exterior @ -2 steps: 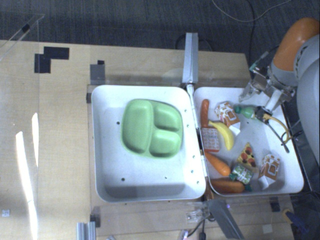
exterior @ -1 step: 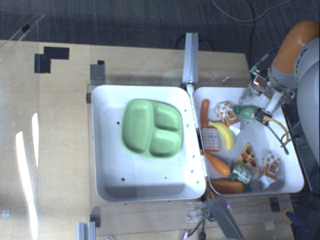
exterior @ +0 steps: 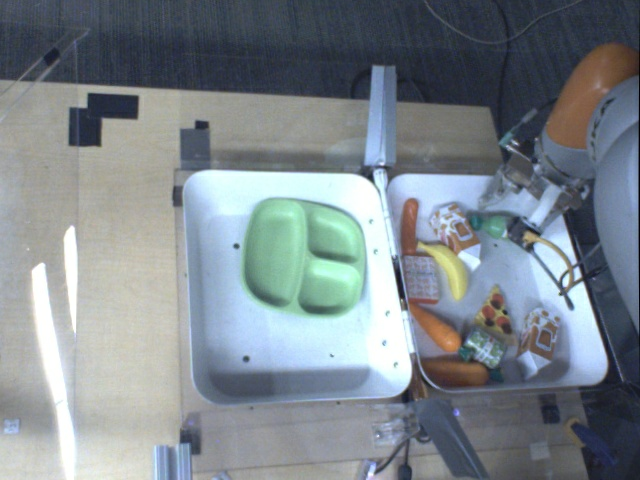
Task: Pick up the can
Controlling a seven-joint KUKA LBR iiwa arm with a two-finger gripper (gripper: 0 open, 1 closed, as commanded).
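The can (exterior: 422,278), red with a pale label, lies on its side near the left wall of the right bin (exterior: 590,363). It rests between a yellow banana (exterior: 447,268) and the bin's divider, below a red sausage (exterior: 409,223). My gripper (exterior: 518,200) hangs over the bin's far right corner, well away from the can and up to its right. A small green bottle (exterior: 490,225) lies just left of the gripper. Nothing of the can is between the gripper's parts.
The right bin also holds a carrot (exterior: 436,329), a second sausage (exterior: 456,373), a green packet (exterior: 483,348), a pizza slice toy (exterior: 493,308) and two small cartons (exterior: 541,333), (exterior: 452,226). A green divided plate (exterior: 303,255) sits in the left bin (exterior: 215,368).
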